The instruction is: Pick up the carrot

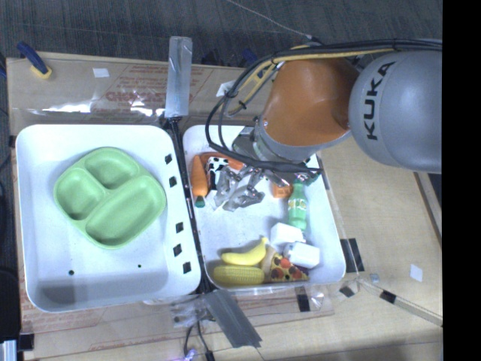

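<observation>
I am watching the gripper (239,190) hanging low over the right bin (331,232), and the carrot (198,177) is lying just beside it, toward the left bin (30,201), hard against the wall the two bins share. That wall is what is worrying me: coming down from here, one finger could be landing on the rim or on the carrot itself and be pushing it flat or rolling it along the wall instead of straddling it. A black and white toy (216,165) is sitting just behind the carrot, touching or nearly touching it, so a sloppy close could be catching that instead. On the other side of the gripper a green bottle (297,206) is standing near, and a wide sweep could be knocking it over. The metal fingers are looking slightly parted, and I am seeing nothing between them; they are hovering over bare bin floor. Whether they are touching the floor I cannot tell.
</observation>
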Robot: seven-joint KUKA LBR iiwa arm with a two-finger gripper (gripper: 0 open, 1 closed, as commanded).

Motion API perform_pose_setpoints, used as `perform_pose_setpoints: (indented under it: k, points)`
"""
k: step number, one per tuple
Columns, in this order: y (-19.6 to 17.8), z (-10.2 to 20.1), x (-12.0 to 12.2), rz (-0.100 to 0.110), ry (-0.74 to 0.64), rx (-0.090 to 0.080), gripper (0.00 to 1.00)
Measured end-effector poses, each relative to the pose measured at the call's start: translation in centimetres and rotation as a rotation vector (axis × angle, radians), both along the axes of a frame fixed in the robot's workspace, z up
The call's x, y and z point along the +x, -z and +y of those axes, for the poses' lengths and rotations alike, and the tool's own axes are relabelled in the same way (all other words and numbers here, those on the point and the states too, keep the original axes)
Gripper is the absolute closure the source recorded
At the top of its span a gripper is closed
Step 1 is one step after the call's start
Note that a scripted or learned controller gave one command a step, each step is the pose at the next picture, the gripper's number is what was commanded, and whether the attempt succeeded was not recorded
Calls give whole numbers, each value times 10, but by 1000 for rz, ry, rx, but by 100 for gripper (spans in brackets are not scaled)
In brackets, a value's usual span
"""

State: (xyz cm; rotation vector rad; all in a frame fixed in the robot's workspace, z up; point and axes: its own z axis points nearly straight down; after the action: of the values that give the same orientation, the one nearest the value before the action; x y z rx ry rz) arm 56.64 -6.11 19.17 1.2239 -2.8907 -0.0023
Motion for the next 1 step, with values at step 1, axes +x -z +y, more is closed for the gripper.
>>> perform_pose_setpoints:
  k: [1]
  points:
    - [-58,-79,-12,-7,-387,-2,100]
